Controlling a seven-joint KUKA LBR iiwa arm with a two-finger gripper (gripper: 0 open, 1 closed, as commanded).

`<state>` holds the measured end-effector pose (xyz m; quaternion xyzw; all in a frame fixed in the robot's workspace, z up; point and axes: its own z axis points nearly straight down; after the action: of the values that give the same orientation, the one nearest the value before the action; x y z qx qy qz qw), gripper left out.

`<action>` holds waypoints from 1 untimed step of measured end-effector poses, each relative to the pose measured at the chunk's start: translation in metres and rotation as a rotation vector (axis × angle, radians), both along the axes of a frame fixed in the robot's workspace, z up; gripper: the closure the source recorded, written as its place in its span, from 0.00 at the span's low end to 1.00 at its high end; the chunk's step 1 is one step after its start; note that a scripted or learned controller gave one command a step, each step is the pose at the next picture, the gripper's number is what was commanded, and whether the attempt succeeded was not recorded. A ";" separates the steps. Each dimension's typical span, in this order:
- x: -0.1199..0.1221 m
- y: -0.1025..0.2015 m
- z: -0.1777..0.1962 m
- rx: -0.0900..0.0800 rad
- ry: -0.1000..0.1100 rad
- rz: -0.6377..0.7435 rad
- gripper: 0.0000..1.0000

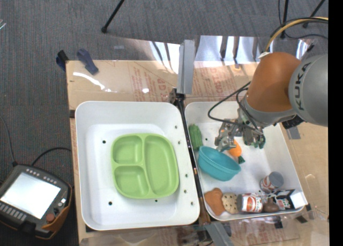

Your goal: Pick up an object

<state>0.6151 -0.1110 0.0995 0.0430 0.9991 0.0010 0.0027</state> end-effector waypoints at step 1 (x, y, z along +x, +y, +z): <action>-0.084 0.014 -0.011 -0.001 0.006 -0.002 1.00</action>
<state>0.5315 -0.0966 0.0880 0.0441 0.9990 0.0006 -0.0002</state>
